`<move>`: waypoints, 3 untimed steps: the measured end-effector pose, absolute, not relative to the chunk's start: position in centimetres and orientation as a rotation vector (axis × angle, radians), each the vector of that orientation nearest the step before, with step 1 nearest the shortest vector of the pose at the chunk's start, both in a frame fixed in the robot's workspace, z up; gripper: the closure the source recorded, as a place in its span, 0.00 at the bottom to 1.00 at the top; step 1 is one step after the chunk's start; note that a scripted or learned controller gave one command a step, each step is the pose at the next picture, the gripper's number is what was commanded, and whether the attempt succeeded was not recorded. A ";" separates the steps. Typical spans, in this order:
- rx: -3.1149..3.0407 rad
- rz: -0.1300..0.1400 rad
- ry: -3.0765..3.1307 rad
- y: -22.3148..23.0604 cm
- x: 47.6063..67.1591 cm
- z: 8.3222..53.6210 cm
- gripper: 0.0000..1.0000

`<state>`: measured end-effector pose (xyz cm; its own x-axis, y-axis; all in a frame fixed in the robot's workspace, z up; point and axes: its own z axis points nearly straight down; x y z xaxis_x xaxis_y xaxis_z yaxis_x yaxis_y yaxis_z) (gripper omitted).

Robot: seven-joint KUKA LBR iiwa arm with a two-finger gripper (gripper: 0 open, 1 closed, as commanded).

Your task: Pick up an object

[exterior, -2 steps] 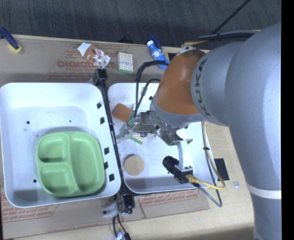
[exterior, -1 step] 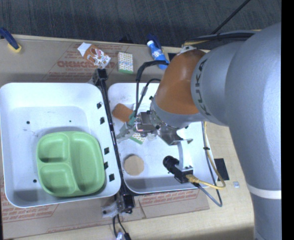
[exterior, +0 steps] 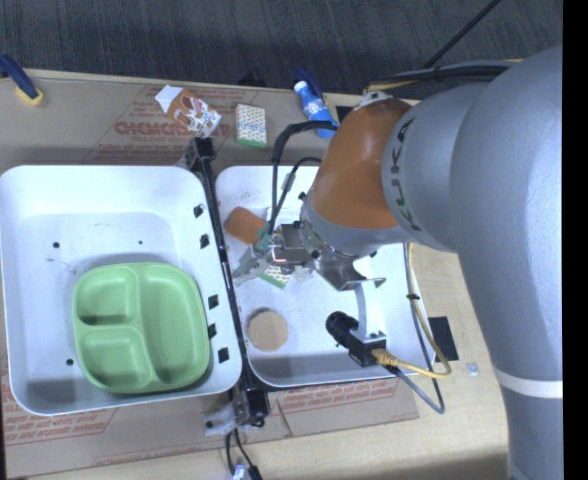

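Note:
My gripper (exterior: pixel 257 259) is low in the left part of the right bin (exterior: pixel 304 370), below the arm's orange band. An orange-brown block (exterior: pixel 241 223) lies just up and left of it, near the bin's left wall. A small white and green piece (exterior: pixel 275 277) lies right under the gripper's tip, partly covered by it. A round tan disc (exterior: pixel 267 330) rests on the bin floor below the gripper, apart from it. The arm hides the bin's middle and right.
The left bin (exterior: pixel 34 198) holds a green divided plate (exterior: pixel 139 326) at its lower middle. A black divider with clips (exterior: pixel 217 258) runs between the bins. Small packets (exterior: pixel 187 111) and a blue clip (exterior: pixel 312 100) lie on the cardboard behind the bins.

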<state>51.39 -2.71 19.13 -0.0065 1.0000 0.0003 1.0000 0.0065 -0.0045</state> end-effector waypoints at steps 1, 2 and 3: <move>-2.212 0.005 -2.226 -2.7 51.4 19.1 0.00; -2.212 0.005 -2.226 -2.7 51.4 19.1 0.00; -2.212 0.005 -2.226 -2.7 51.4 19.1 0.00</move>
